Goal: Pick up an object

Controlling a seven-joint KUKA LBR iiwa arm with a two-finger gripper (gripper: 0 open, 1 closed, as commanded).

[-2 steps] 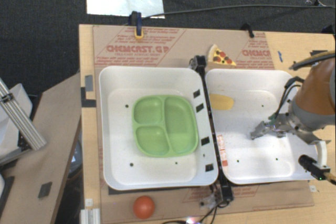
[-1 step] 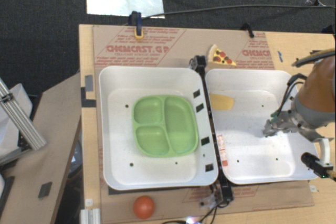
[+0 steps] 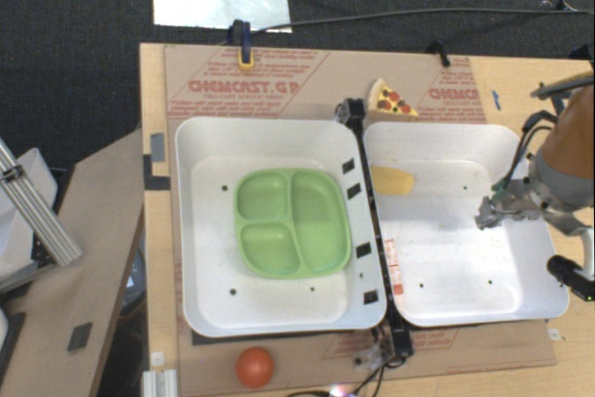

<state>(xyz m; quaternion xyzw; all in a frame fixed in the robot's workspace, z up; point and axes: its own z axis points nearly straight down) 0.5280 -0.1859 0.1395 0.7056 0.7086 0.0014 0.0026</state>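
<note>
The pincer [image 3: 487, 217] hovers over the right bin [image 3: 465, 293] (grip state unclear); a yellow slab [image 3: 391, 181] lies well away, long axis sideways.

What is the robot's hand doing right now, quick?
Hand: over the right bin, nothing seen between its fingers; open or closed cannot be told.
</note>
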